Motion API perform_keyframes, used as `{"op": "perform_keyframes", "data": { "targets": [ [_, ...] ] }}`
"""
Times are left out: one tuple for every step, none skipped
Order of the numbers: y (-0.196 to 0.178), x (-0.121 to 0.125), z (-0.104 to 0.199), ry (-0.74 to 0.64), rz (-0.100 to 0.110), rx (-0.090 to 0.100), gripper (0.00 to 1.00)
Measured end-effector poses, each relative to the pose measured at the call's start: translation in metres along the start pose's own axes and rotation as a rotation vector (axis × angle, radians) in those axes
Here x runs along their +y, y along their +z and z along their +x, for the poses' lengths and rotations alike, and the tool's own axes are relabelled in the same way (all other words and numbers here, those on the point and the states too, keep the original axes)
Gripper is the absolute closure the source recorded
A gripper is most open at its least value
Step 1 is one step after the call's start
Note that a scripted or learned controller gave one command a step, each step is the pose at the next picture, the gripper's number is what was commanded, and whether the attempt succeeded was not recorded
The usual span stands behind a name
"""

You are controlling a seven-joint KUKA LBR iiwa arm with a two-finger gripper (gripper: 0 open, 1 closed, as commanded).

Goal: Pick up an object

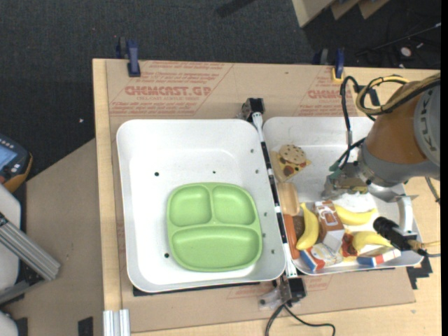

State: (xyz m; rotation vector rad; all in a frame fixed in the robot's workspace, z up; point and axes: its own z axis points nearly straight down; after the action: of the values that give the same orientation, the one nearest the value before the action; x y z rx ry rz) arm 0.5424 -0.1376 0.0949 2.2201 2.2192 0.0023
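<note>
Arm enters from the right; the hand (346, 187) is low over the right bin (315, 133), roughly mid-bin. Cannot tell whether the hand is clenched or released (its underside is hidden by the wrist), and nothing can be seen held in it.

Right bin contents, all crowded toward the near half:
- chocolate-chip cookie (292, 159), alone near the far left wall, apart from the hand.
- curved banana (353, 216), just in front of the hand, lying crosswise on the pile.
- second banana (308, 229), to the left, lying roughly front to back.
- small orange-and-white carton (327, 215), between the two bananas.
- red, white and blue packet (318, 259), at the near left corner.

Left bin (127, 187): a green divided plate (212, 227), three compartments, lying flat, toward the near side.

Both bins sit side by side, touching, on the board-covered table (175, 89).
</note>
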Motion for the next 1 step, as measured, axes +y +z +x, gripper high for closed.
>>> {"op": "perform_keyframes", "data": {
  "targets": [
    [0.0007,-0.0003,0.0,0.0,0.001,0.0,0.0]
  ]
}}
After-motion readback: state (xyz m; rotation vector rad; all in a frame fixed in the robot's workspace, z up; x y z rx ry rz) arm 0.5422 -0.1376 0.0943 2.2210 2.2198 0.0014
